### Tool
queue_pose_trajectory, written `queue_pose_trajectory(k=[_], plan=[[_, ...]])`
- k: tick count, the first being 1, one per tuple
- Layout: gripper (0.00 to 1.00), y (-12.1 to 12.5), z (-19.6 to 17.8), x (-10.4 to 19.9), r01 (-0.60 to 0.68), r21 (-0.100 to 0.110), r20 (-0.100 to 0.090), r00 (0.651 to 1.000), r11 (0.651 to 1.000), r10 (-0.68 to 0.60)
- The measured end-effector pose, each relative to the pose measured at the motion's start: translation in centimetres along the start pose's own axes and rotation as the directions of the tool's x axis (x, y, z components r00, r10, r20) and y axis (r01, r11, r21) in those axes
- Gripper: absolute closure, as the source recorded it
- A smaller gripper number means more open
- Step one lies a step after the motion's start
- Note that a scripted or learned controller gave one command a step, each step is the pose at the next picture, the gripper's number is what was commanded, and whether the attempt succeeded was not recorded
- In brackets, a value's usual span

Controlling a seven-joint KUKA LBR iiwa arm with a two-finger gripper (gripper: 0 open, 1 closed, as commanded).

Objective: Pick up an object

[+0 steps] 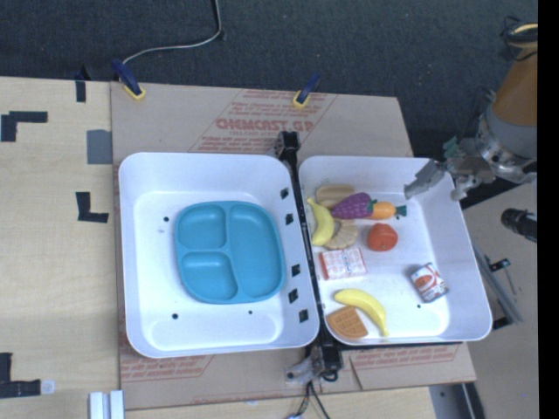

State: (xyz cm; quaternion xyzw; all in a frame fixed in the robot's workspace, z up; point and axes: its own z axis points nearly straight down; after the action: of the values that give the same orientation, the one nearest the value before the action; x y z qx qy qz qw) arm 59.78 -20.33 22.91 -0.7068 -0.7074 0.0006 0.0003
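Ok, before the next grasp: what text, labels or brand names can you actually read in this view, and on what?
"CHEMCAST GP" in red, on the brown board under the bins; the smaller red lines beneath it are too blurred to read.
Red-and-white can: label unreadable.
White and red packet: print too small to read.

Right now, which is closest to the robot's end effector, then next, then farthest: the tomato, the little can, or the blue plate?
Measured from the end effector at the right bin's upper right rim:
1. The tomato, in the middle of the right bin, just below and left of it.
2. The can, near the right bin's lower right side.
3. The blue plate, far off in the left bin.
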Motion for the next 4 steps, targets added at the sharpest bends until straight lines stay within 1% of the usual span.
queue_pose_trajectory(k=[1,2,3,4], plan=[[0.0,4.8,4.0,4.2,0.001,0.0,-0.001,1.0,1.0,-0.001],[0.0,5.7,13.3,8.2,0.001,-0.009,0.0,1.0,1.0,-0.001],[0.0,5.7,4.8,2.3,-0.001,-0.003,0.002,1.0,1.0,0.001],[0.0,4.5,13.7,8.7,0.002,0.003,-0.002,1.0,1.0,-0.002]])
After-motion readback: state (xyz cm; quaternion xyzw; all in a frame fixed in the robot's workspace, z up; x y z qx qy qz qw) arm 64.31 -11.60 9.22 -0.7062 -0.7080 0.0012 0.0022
